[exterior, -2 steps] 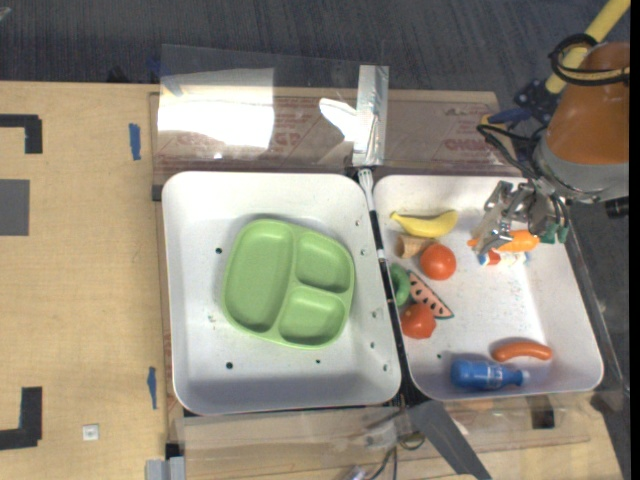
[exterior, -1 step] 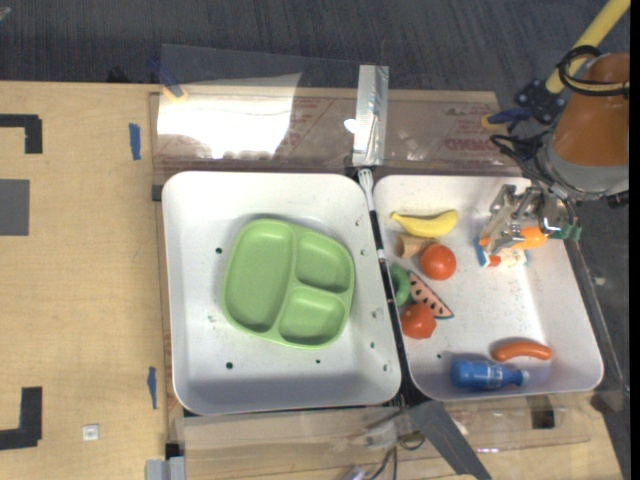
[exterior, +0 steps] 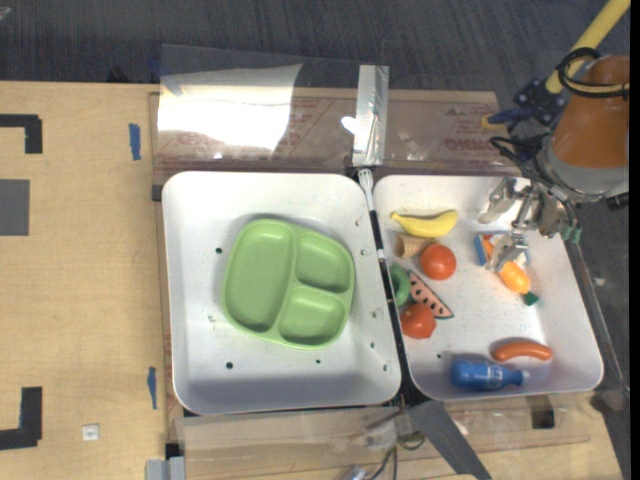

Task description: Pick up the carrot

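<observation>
The carrot (exterior: pixel 516 278) is small and orange with a green tip, and it lies in the right part of the right bin (exterior: pixel 580 353). My gripper (exterior: pixel 513 247) hangs low over the bin, just above the carrot's upper end, and looks close to or touching it. The grey wrist with its orange band (exterior: pixel 590 133) stands above and to the right. I cannot see the carrot lifted off the bin floor.
The right bin also holds a banana (exterior: pixel 425 224), a tomato (exterior: pixel 437 261), a watermelon slice (exterior: pixel 428 296), a red fruit (exterior: pixel 417 322), a sausage (exterior: pixel 520 350), a blue bottle (exterior: pixel 482 374) and a small blue piece (exterior: pixel 482 249). A green divided plate (exterior: pixel 288 282) lies in the left bin (exterior: pixel 190 268).
</observation>
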`<action>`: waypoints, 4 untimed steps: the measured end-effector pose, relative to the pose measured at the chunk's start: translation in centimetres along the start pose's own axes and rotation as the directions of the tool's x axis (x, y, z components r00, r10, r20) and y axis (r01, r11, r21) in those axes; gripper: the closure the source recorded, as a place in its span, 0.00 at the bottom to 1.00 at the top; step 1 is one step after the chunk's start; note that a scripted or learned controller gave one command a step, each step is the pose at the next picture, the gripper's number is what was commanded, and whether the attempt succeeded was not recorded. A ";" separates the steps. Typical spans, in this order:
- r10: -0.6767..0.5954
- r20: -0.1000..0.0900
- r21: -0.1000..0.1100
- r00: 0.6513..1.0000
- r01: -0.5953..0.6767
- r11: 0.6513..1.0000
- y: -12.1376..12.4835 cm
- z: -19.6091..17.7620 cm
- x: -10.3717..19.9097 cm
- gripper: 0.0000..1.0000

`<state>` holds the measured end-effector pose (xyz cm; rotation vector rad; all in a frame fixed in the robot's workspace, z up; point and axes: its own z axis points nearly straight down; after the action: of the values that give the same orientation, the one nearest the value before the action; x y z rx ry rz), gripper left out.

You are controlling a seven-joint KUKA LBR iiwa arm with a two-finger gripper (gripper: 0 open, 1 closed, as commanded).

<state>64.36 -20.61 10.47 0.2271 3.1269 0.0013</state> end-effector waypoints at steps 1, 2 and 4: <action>0.046 0.002 0.000 0.999 -0.046 0.999 -2.2 1.6 3.3 0.00; 0.125 0.003 0.001 0.992 -0.125 0.992 -3.2 1.5 10.1 0.00; -0.230 -0.002 -0.001 0.973 0.230 0.973 3.9 -6.4 16.9 1.00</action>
<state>48.17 -14.31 16.73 -0.1367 3.1340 0.0010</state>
